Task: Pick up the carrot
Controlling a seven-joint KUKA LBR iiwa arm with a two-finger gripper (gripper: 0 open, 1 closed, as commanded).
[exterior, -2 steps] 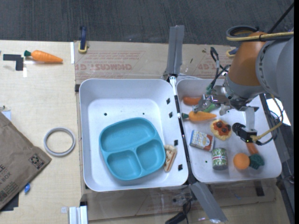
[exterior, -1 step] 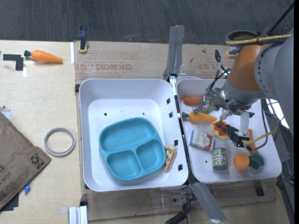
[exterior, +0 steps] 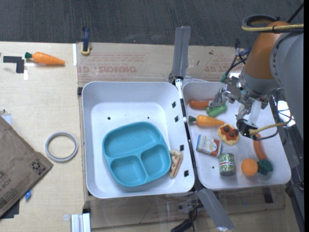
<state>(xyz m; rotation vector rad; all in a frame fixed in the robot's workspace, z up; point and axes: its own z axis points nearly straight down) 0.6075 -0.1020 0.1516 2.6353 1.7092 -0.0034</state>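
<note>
Cardboard (exterior: 145, 62) printed "CHEMICAL GR" lies behind the bins; carrot (exterior: 208, 121) beside a labelled can (exterior: 226, 164).

Dark grey carpet-like floor (exterior: 120, 8) is seen across the top. The bench (exterior: 38, 105) is covered w/ light wood at left and brown cardboard (exterior: 130, 62) w/ red print behind the bins. A grey upright post (exterior: 181, 50) is placed btw. the bins. A tape ring (exterior: 61, 146) and a cardboard box (exterior: 17, 170) are laid at left. Light is even.
</note>
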